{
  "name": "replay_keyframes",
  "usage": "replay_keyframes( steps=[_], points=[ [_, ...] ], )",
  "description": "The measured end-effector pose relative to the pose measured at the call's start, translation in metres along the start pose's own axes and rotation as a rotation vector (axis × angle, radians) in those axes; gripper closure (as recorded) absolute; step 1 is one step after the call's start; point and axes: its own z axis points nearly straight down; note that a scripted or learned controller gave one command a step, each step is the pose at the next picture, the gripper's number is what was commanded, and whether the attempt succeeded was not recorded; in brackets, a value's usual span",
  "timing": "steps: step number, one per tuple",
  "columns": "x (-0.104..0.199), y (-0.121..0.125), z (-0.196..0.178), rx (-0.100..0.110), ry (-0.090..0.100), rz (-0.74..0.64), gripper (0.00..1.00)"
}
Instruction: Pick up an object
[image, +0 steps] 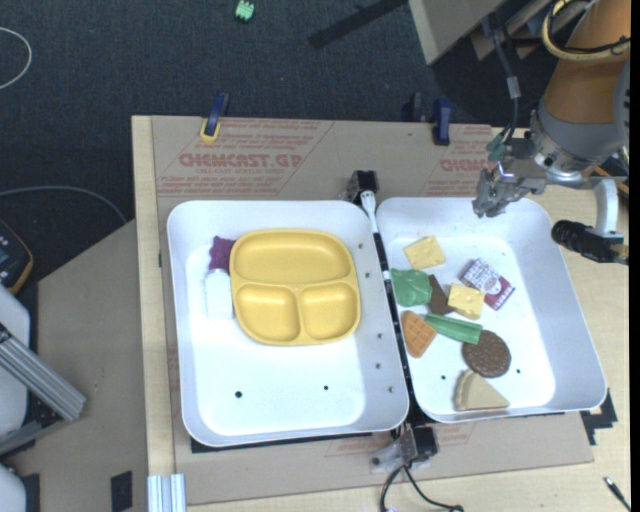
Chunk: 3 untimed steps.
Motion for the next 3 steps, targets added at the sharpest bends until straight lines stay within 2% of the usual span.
replay_keyframes(
  steps=[1,2,3],
  points=[
    [0.045,-0.009,-0.005,0.001,-0.001,0.001,1.00],
    [0.096,-0.031,-0.002,0.003,-0.001,0.002,1.00],
    [0.151,-0.029,0.008,0.003,-0.001,0.001,1.00]
  ],
)
